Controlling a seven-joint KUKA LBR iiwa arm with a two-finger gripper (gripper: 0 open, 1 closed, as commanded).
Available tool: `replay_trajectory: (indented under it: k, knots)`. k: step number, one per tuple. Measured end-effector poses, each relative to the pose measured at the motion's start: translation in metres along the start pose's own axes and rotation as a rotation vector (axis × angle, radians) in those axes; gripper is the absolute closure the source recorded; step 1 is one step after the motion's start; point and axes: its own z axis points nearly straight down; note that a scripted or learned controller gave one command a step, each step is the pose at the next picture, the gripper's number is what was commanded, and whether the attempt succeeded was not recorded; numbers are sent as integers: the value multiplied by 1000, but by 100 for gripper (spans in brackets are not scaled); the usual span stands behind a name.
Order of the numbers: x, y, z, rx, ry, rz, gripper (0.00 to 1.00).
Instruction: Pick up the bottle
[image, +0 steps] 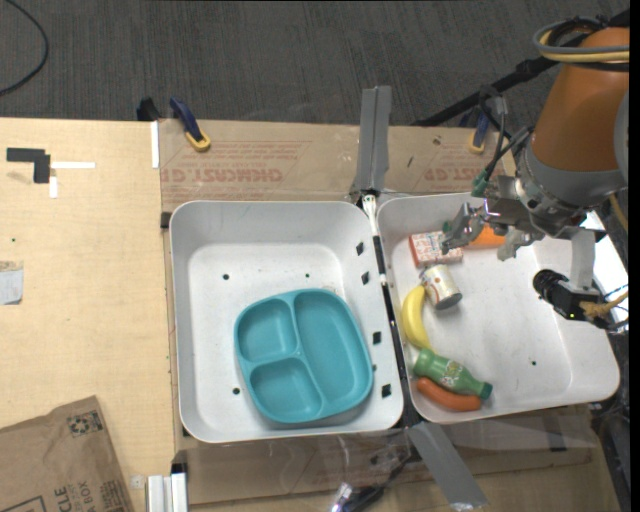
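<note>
The left bin (190, 300) holds a teal divided plate (300, 355) lying flat near its middle, well apart from anything the task concerns. Across the divider, the right bin (590, 375) carries the clutter: a banana (413, 316) along its left wall, a small can (441, 287) on its side just beside the banana's far end, a small red-and-white box (432, 247) beyond that, and an orange object (489, 238) partly hidden under the arm.

The green bottle (452, 372) lies on its side at the near-left corner of the right bin, its long axis running left to right with a slight slant toward the viewer at the right end. An orange carrot-like piece (447, 397) lies just beside it on the near side, apparently touching.

The gripper (490, 228) hangs over the far part of the right bin, near the box. Whether it is spread or closed cannot be told from this view, and nothing is seen held. The bottle lies toward the near side and somewhat left of it, so the move probably calls for a pull toward the near edge, with a grasp across the bottle's width. The bin wall and the carrot-like piece crowd that spot.
</note>
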Motion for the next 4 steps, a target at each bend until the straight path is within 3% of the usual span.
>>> replay_trajectory:
  k: [1, 2, 3, 4]
  knots:
    - [13, -69, 66, 3, 1, 59, 0]
    - [-51, -80, 139, 3, 2, -10, 0]
    - [-41, -47, 20, 0, 1, -154, 0]
    - [-59, -39, -1, -2, 1, -385, 0]
